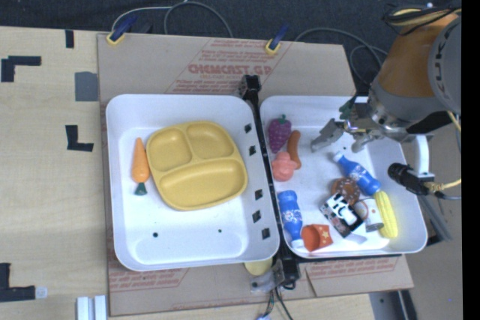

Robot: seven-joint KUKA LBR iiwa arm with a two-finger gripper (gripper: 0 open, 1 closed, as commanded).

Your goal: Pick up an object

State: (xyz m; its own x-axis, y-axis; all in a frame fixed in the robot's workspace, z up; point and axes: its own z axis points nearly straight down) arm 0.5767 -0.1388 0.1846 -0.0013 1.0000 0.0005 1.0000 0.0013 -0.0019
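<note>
My gripper [346, 139] is hovering over the upper part of the right bin [319, 107], fingers spread wide, nothing between them. One finger is reaching toward the bin's middle, the other sitting closer to the wrist. Arm is coming in from the right, orange band above.

Nearest candidate: the blue bottle [358, 174], lying just below and a little right of my fingertips. Apart from them, not touching. I am treating it as the likely target, though the task names no particular object. Its long axis is running on a diagonal, cap end pointing up-left toward my fingers, base pointing down-right toward the yellow corn [386, 213].

Progress: pick not yet made. Nothing lifted, everything lying on the bin floor. Left to do, by my reckoning: line the open fingers across the bottle's narrow width, descend, close, lift.

Farther out in the same bin: purple grapes [279, 133] against the left wall, an orange sausage-like piece [293, 148] beside them, a pink lump [283, 167] below. A black-and-white toy [344, 212] is crowding the bottle's lower side, with a brown item partly behind it, too small to identify.

Left bin [120, 116] is holding a yellow divided plate [196, 165] and a carrot [139, 165] beside it, well apart from me.
</note>
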